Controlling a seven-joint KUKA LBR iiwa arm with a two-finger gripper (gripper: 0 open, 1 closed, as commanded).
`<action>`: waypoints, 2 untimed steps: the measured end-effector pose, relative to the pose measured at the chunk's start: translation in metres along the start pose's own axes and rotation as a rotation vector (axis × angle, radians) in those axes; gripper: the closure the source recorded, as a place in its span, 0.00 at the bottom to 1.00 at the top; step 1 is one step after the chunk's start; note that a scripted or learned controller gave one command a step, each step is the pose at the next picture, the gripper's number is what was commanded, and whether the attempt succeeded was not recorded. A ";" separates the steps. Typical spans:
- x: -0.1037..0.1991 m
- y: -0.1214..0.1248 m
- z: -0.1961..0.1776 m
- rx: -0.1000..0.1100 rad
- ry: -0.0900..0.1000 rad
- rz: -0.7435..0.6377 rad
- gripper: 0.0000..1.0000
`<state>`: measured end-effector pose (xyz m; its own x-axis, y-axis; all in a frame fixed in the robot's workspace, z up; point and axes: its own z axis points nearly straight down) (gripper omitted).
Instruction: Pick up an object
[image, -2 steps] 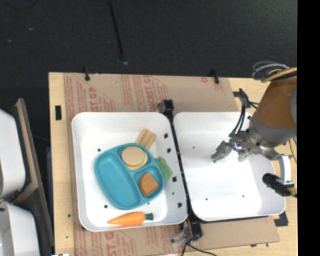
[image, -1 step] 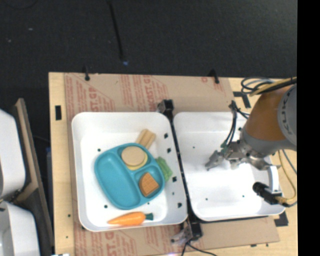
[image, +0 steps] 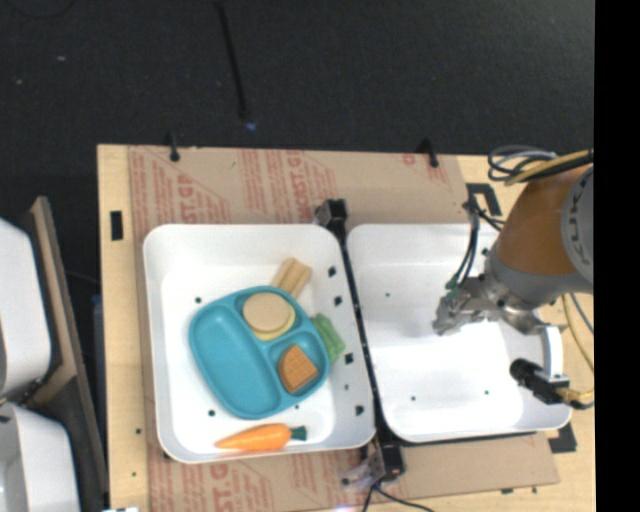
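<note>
Two white bins stand side by side in the camera view: the left bin (image: 160, 300) carries all the objects, and the right bin (image: 420, 415) has the gripper (image: 452, 318) low above its floor. The gripper is too small and too blurred here, so I cannot tell its state or whether it has hold of anything. Things that could be picked up are all in the left bin, well apart from the gripper and on the other side of the divider (image: 352, 300) between the bins. I count one blue sectioned tray (image: 235, 370), one round tan disc (image: 269, 313) lying in the tray, one brown waffle-like piece (image: 298, 368) also in the tray, one beige block (image: 293, 275) touching the tray's upper edge, one green piece (image: 330, 337) just beside its right edge, and one orange carrot (image: 262, 437) near the front wall of the bin. As a judgement, the main risk is a grasp closing on nothing, because the gripper stands over bare floor. Later, a descent close to the tray could catch its rim and tip it, which would scatter the pieces. The carrot lies close to the wall, so one side of the gripper may strike the wall first.
</note>
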<state>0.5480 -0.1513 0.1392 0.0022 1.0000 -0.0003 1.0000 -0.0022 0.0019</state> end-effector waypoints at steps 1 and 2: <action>0.001 -0.001 -0.043 -0.003 -0.001 -0.002 1.00; 0.008 0.004 -0.101 -0.004 -0.001 -0.003 1.00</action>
<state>0.5516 -0.1430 0.2399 -0.0003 1.0000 -0.0010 1.0000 0.0004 0.0060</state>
